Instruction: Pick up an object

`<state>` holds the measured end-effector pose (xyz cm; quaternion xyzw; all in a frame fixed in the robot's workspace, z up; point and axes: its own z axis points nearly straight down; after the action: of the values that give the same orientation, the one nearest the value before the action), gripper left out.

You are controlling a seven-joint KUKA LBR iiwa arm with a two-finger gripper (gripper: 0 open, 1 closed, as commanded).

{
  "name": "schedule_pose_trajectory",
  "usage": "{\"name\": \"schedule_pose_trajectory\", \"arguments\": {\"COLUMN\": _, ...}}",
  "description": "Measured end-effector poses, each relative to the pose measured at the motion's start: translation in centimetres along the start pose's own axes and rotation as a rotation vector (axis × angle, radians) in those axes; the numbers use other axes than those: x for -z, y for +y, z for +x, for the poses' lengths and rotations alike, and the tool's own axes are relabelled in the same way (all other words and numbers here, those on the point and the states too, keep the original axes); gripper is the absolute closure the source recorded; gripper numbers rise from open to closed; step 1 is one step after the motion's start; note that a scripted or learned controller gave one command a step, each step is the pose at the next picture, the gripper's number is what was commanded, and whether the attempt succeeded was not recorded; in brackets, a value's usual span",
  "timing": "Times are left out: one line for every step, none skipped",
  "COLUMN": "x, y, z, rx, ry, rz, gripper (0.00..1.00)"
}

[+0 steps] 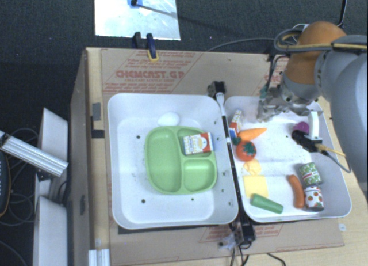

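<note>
While the arm [339,75] reaches in from the right, its gripper [269,111] hangs low over the far-left corner of the right bin [276,164]. Blur and the slanted angle hide the tip, so I cannot tell whether it is open or closed, and nothing is visibly held in it.

Nearest pickable things: a small bottle [236,122] just left of the gripper by the bin's left wall, and a carrot [251,134] just below it, lying tilted. A red tomato [246,151] sits next to the carrot, on its near side. Further toward the near edge lie a yellow block [255,186] and a green cucumber [266,203]. At the near right are a sausage [296,192], a green-patterned can [310,173] and a red-patterned can [314,197], close together. A purple thing [301,127] sits at the far right; it is too small to identify.

The left bin [129,138] holds a green divided tray [167,161] with a small carton [196,143] in its far-right compartment. A white round thing [168,119], possibly an egg, lies just beyond the tray.
</note>
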<state>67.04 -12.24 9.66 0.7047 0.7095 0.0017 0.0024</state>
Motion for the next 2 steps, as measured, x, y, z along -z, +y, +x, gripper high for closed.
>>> {"name": "schedule_pose_trajectory", "arguments": {"x": 0.0, "y": 0.0, "z": 0.0, "rx": 0.000, "ry": 0.000, "rz": 0.000, "gripper": 0.00}}
{"name": "schedule_pose_trajectory", "arguments": {"x": -1.2, "y": -0.1, "z": -0.6, "rx": -0.005, "ry": 0.000, "rz": 0.004, "gripper": 0.00}}
